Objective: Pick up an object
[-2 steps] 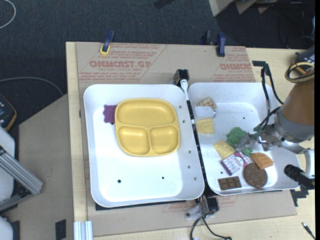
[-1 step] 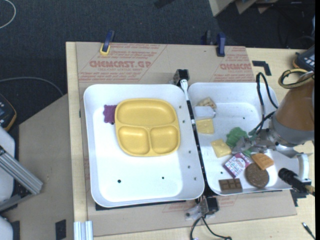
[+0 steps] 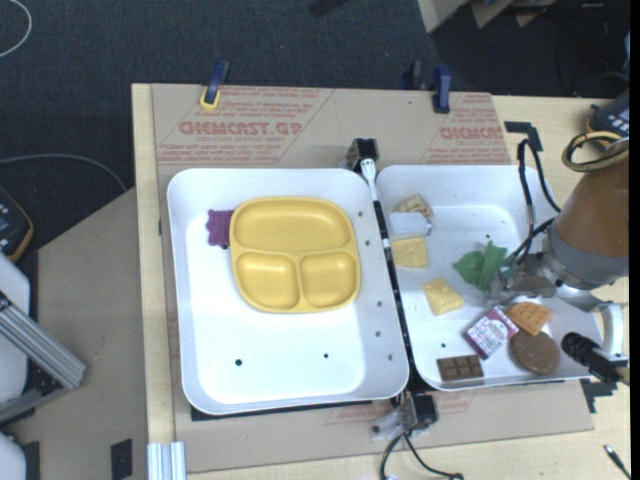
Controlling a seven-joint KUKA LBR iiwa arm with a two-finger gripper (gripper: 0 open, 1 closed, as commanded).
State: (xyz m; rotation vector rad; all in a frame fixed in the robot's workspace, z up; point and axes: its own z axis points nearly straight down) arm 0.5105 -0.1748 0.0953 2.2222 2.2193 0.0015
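- Whether the fingers of the gripper [image 3: 507, 280] are parted or closed cannot be told; the tip sits low in the right bin [image 3: 455, 190], against a green leafy piece [image 3: 480, 265].
- Close around it lie an orange wedge [image 3: 529, 316], a pink packet [image 3: 490, 332] and a round brown disc [image 3: 534, 352].
- A chocolate bar [image 3: 460, 368] and yellow cheese pieces [image 3: 442, 295] lie farther left.
- The left bin [image 3: 200, 368] holds a yellow divided plate [image 3: 295, 252], with a purple item [image 3: 219, 227] at its left edge.
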